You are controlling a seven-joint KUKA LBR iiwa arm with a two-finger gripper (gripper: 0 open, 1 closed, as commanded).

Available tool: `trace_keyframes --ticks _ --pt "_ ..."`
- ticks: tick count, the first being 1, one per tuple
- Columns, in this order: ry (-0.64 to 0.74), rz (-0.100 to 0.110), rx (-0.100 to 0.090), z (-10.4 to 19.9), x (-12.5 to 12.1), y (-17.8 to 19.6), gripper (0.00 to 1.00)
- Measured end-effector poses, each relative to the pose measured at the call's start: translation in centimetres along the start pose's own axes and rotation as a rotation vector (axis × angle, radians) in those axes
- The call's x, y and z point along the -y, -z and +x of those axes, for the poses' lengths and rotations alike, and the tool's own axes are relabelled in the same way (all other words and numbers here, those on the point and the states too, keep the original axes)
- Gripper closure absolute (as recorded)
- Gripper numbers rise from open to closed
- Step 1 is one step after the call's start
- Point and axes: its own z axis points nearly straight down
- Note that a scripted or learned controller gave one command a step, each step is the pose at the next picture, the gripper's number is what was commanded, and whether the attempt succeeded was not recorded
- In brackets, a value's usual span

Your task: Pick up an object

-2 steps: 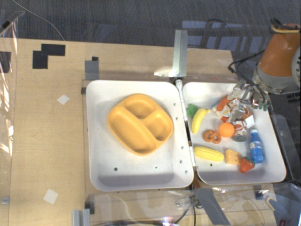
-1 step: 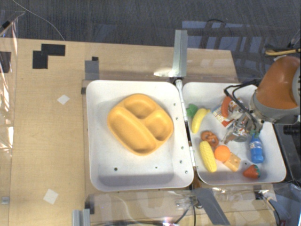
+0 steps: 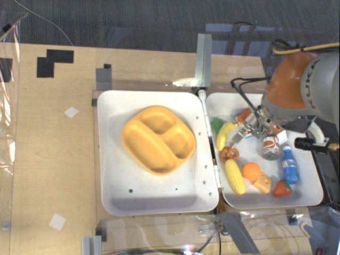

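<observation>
My gripper [image 3: 237,136] hangs low over the middle of the right bin [image 3: 313,194], its fingers slightly apart with nothing between them. Just left of the fingertips lie a yellow banana [image 3: 224,135] and a green toy [image 3: 217,124]. Below them sit a brown piece [image 3: 229,153], a corn cob [image 3: 235,176], an orange [image 3: 252,171] and a tan block [image 3: 262,184]. A can [image 3: 270,147], a blue bottle [image 3: 289,166] and a red strawberry [image 3: 281,189] lie to the right. An orange-red toy [image 3: 245,114] shows behind the gripper.
The left bin [image 3: 114,195] holds a yellow divided plate [image 3: 158,138] in its middle. A metal post [image 3: 204,57] stands behind the seam between the bins. The grey arm with its orange band [image 3: 289,84] covers the right bin's far right.
</observation>
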Motion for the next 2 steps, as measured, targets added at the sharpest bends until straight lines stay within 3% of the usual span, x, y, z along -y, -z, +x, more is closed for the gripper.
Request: trace_keyframes --ticks 1,2 --pt "0.007 -0.009 0.019 -0.5 -0.3 1.6 1.0" --pt "-0.706 0.028 -0.019 -1.1 -2.1 0.2 1.0"
